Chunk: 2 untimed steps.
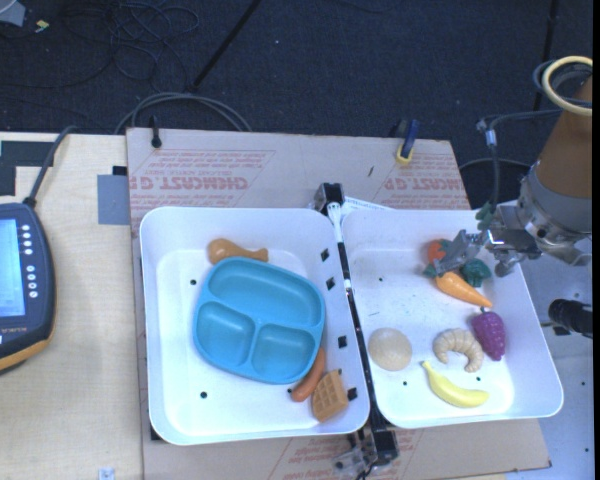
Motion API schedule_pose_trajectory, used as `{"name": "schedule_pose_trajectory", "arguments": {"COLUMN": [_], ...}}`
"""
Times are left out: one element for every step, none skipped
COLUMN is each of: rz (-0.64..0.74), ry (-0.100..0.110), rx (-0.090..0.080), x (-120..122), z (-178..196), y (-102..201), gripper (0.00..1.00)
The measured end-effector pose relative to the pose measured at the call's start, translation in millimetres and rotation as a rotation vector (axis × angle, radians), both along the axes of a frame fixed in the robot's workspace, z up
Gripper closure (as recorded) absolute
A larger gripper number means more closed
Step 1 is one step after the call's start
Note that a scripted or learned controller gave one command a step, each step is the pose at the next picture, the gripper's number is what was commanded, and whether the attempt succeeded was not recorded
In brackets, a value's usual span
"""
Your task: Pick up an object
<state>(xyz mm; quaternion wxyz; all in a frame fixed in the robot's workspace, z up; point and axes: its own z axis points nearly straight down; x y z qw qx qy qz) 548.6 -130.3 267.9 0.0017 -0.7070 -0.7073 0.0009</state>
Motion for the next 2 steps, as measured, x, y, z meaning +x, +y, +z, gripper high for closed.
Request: {"name": "schedule_pose_trajectory", "arguments": {"rz": [-0.003,0.001], "ry": [0.004,-0.005], "rx": [0.001,-0.002], "x": [-72,-5], "z": [-186,-180], "y": [-18,-36], "gripper": [0.00,0.00]}}
